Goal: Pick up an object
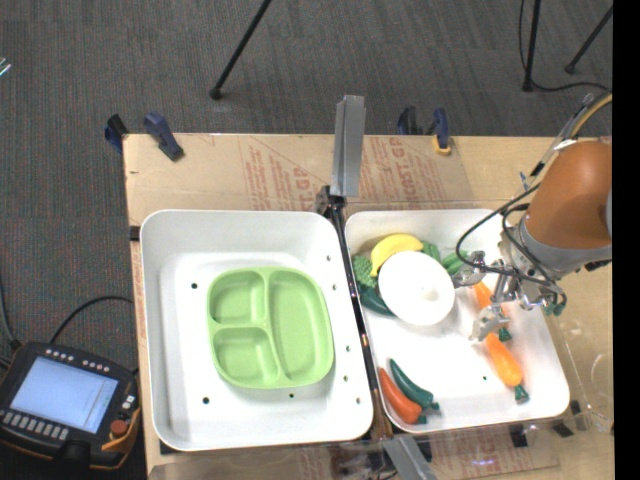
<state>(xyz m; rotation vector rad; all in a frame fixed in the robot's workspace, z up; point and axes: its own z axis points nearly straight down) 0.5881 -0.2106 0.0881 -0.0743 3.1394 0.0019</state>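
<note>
The gripper [492, 320], jaws apparently open, hovers beside the white bowl [418, 288] over a toy carrot [504, 361]: light, rigid, slick, best pinched mid-body.

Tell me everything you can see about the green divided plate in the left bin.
The green divided plate is pale lime, looks like smooth plastic, and has rounded corners. Raised ridges split it into three compartments: two smaller ones on the view's left, one long one on the right. It lies flat, slightly rotated, near the middle of the left white bin.
</note>
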